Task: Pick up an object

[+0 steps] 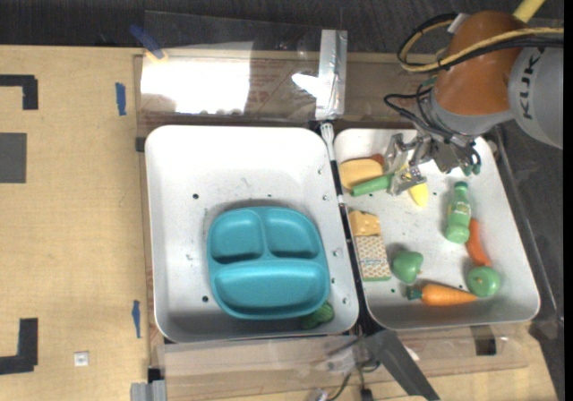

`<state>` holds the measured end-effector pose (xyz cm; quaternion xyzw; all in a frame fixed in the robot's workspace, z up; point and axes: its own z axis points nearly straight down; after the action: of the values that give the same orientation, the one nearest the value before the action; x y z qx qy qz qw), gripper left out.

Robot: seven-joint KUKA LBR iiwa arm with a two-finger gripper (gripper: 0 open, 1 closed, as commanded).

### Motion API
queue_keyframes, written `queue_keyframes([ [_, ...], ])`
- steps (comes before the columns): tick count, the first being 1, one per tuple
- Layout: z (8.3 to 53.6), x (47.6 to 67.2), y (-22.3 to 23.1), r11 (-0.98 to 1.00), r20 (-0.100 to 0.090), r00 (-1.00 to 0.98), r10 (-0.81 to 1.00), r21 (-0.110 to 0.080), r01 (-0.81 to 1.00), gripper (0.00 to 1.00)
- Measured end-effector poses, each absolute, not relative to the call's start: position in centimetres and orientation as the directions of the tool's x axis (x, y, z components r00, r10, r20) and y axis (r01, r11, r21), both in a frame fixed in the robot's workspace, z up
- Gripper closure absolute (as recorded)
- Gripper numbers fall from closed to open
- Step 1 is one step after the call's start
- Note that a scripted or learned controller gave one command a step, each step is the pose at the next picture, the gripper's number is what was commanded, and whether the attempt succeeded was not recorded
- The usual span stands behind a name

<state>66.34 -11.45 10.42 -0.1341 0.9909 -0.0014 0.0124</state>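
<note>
My gripper hangs low over the back of the right bin, below the orange wrist band. Just under it lie a small yellow piece and a green bean-shaped toy, which rests against an orange-yellow bun. The yellow piece sits at the gripper's tip; whether they touch I cannot tell. Further right stands a green bottle with an orange piece beside it.
The right bin also holds a green apple, a carrot, a green pepper, a cheese wedge and a waffle-like cracker. The left bin holds a teal divided plate with a small green item at its edge.
</note>
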Motion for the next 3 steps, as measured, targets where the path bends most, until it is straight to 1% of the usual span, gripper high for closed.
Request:
queue_keyframes([
  [1, 19.3, 65.5, -3.4, 0.92, -0.018, -0.92, -0.393, -0.005, -0.393, 1.0],
  [2, 26.8, 66.9, -0.2, 0.924, -0.016, -0.924, -0.382, -0.004, -0.382, 1.0],
  [3, 21.2, 66.4, -0.7, 0.872, -0.003, -0.872, -0.489, 0.001, -0.489, 1.0],
])
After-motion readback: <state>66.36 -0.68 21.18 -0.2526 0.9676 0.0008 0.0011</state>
